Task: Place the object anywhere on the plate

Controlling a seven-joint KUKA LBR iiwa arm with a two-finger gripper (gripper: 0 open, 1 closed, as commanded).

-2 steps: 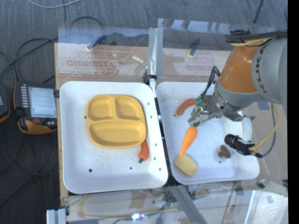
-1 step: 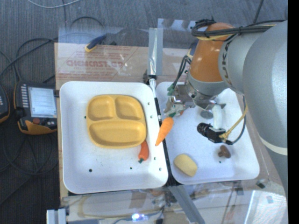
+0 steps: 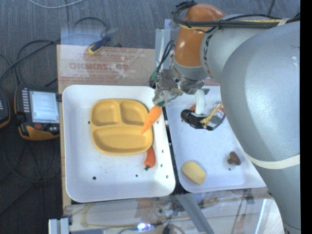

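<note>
The orange carrot [image 3: 151, 119] hangs slantwise at frame centre, its top pinched between the narrow fingers of the gripper [image 3: 160, 101], its tip over the right rim of the yellow plate [image 3: 114, 140]. The plate lies in the left bin [image 3: 78, 179]. A red pepper [image 3: 149, 158] rests just below the plate's lower right corner. To finish well, I judge the carrot should travel further left before release, so that it settles inside a compartment rather than tipping off the rim.
</note>
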